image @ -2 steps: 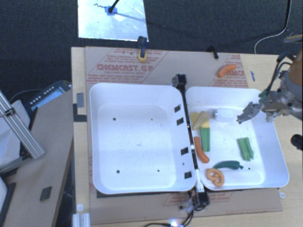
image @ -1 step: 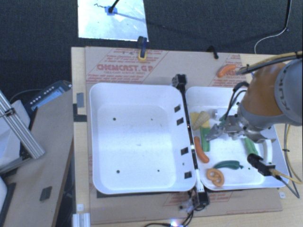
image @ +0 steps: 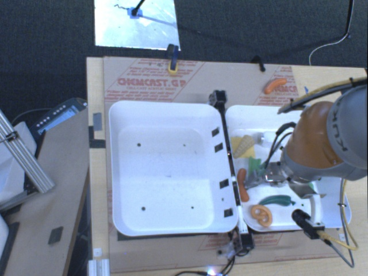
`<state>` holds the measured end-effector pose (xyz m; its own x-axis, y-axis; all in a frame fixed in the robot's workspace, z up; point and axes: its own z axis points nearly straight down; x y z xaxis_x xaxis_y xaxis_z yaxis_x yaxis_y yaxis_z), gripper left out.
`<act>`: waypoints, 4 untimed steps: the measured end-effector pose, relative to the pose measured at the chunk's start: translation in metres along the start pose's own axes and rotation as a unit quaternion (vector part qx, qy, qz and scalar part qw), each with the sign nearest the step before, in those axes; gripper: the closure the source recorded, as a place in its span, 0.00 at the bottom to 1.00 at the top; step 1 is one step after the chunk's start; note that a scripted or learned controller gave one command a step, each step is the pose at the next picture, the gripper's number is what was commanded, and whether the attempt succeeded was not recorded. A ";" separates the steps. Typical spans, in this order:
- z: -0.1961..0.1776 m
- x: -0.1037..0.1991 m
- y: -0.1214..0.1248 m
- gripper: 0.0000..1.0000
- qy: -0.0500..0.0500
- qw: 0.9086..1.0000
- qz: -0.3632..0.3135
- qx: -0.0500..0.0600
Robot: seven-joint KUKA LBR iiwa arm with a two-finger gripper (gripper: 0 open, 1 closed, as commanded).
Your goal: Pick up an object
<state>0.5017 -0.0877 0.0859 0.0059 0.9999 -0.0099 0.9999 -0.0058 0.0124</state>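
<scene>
The arm (image: 322, 140) hangs over the right bin (image: 261, 117), its gripper (image: 257, 177) low among small toy foods, grip impossible to tell, where the corn (image: 242, 146) looks light, stiff and easiest taken across its middle.

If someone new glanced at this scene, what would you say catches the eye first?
The grey and orange arm looms over the right bin, its tool down among small toys there: a yellow corn cob, a green pepper and an orange pretzel-like piece. Next, the left bin draws the eye as a broad white expanse beside it. An orange sausage toy lies on the board behind the bins.
</scene>
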 end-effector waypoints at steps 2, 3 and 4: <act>-0.021 0.002 0.002 1.00 0.004 1.000 -0.003 0.001; -0.001 -0.007 0.028 1.00 0.005 1.000 -0.005 0.003; -0.122 0.019 0.081 1.00 0.004 1.000 -0.008 -0.003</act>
<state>0.5811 -0.0677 0.2085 -0.0097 1.0000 -0.0013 0.9998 0.0097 0.0178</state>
